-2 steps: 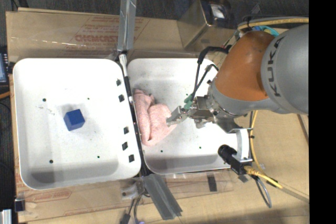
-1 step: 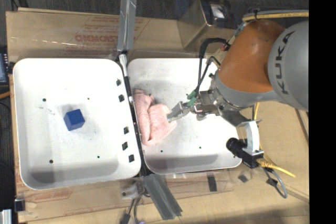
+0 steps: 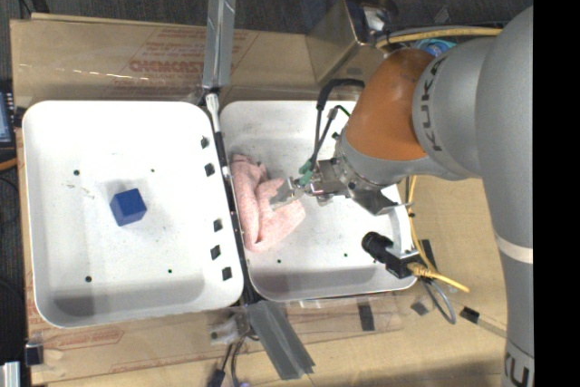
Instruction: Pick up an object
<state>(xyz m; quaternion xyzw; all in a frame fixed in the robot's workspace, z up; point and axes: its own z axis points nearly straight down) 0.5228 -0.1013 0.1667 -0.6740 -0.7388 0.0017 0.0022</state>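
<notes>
Pink cloth (image 3: 263, 208) lies unlifted in the right bin (image 3: 344, 281); we see the claw (image 3: 292, 191) touching it, though whether it has clamped we cannot tell.

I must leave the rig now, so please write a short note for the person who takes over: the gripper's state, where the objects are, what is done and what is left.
Gripper: low in the right bin, at the right edge of the pink cloth. Whether it has hold of the cloth cannot be told.
Pink cloth: crumpled in the right bin, against its left wall.
Blue cube: alone in the left bin, away from the arm.
Done: the arm has reached the cloth.
Left: confirm a grasp, then lift; nothing is clearly raised yet.
</notes>
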